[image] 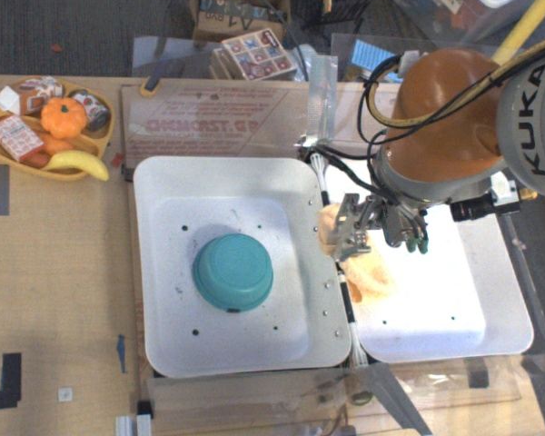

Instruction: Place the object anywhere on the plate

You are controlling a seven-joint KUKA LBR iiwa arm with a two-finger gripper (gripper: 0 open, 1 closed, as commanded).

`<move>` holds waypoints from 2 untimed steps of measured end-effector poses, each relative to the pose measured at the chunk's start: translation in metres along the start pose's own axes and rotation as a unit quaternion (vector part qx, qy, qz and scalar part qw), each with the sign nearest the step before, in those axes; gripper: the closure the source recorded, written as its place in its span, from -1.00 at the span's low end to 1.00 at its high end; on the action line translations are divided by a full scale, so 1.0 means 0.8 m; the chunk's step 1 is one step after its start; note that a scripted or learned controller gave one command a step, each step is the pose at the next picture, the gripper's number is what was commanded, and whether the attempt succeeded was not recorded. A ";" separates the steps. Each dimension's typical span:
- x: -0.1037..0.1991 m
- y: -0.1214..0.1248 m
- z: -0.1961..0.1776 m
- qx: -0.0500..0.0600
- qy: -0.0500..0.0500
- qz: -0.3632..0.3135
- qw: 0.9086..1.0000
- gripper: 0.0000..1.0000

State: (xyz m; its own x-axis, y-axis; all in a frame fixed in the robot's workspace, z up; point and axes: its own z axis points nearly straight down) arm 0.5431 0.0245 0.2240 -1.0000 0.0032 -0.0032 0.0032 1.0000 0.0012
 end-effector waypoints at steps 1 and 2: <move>0.039 0.058 0.010 0.000 0.000 -0.001 1.000 1.00; 0.077 0.108 -0.001 0.000 0.001 -0.002 1.000 1.00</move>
